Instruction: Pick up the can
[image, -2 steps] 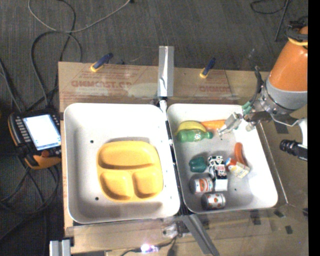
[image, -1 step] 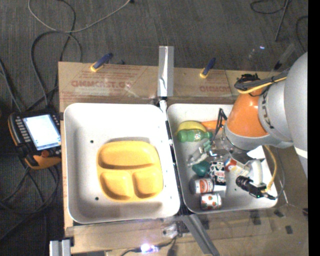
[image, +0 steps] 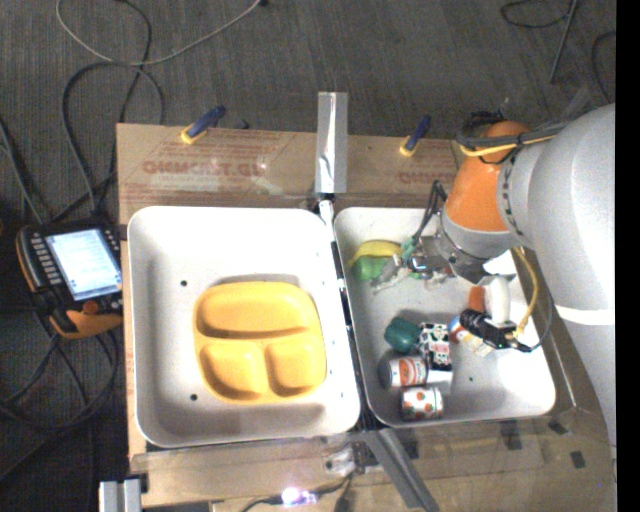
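two white bins side by side: left bin (image: 150, 300) carrying a yellow divided tray (image: 260, 335), right bin (image: 530, 390) crowded. gripper (image: 415, 262) low at the right bin's upper left, just beside a yellow-green fruit (image: 372, 258); finger state impossible to tell. can (image: 407, 372) lying near the front, beside a green cup (image: 403, 334), well apart from the gripper.

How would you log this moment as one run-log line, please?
gripper: over yellow object, right bin | can: lying, untouched | yellow tray: left bin
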